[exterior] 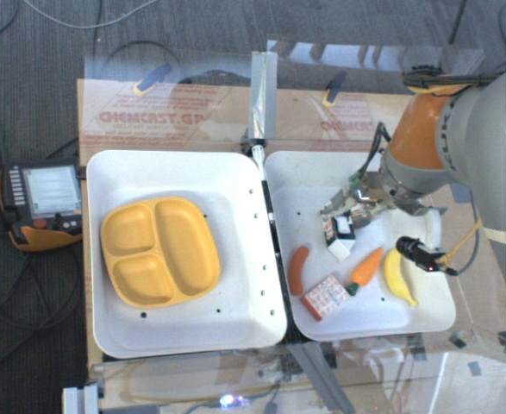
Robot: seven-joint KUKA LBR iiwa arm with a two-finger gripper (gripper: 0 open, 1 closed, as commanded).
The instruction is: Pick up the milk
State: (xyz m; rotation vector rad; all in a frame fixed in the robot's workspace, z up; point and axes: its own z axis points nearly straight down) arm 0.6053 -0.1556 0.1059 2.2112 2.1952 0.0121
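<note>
The milk (340,231), a small white carton with a black mark, lies in the right bin (425,317) near its middle. My gripper (344,213) hangs just above the carton's far end, reaching in from the right under the orange wrist band. Its fingers (328,208) stand open, one on each side of the carton's top. The carton rests on the bin floor and is not lifted.
In the right bin lie a red sausage (297,270), a red-and-white box (326,297), a carrot (366,267) and a banana (399,276), all in front of the milk. The left bin (149,335) holds a yellow divided plate (159,250).
</note>
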